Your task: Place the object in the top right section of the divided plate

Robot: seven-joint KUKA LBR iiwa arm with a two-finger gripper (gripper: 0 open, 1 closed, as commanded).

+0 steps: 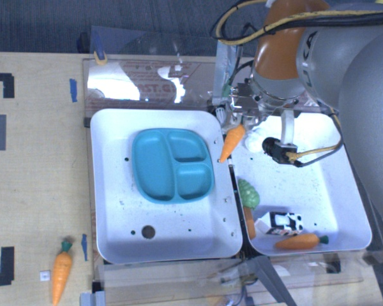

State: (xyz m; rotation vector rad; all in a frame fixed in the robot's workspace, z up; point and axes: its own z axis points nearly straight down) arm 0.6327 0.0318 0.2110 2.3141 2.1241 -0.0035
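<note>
Where the two bins meet, near their far edges: tool (237,121) clamped on an orange carrot (231,142), hanging tilted over the dividing rims. Left of it, blue divided plate (173,164) mid left bin (115,222).

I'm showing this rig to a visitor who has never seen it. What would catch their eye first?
Probably the blue divided plate in the middle of the left bin, its sections all bare. Next, the big grey arm with its orange band reaching in over the right bin, with a toy carrot hanging at the claw above the divide between the bins. A second carrot lies out on the bench, lower left.
</note>
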